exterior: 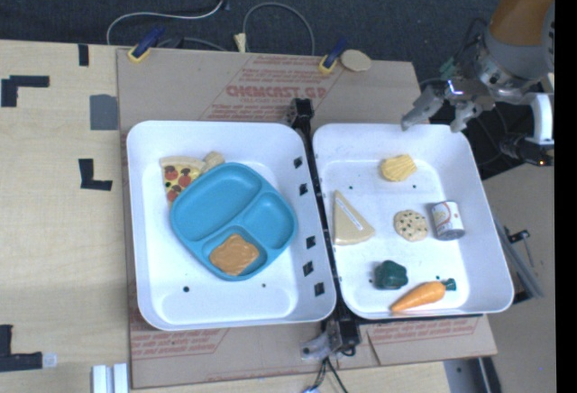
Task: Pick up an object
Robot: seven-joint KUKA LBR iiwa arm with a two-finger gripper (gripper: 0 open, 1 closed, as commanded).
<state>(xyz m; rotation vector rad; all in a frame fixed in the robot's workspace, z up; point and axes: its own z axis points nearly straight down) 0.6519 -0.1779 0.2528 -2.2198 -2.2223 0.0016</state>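
- Left bin [144, 229]: holds a divided tray [233, 213]; a toast piece [235, 254] lies in the tray's near compartment; a pizza slice [178, 175] lies behind the tray's left edge.
- Right bin [478, 202]: chip [397, 168] at rear; wedge [350, 222], cookie [410, 224] and can [445, 220] across the middle, left to right; broccoli [390, 274] and carrot [419, 295] at front.
- End effector [439, 112]: above the right bin's rear rim.

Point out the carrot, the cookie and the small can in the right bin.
carrot [417, 296]: camera view, middle of the orange body.
cookie [410, 224]: camera view, centre of its top face.
small can [445, 220]: camera view, its side wall.
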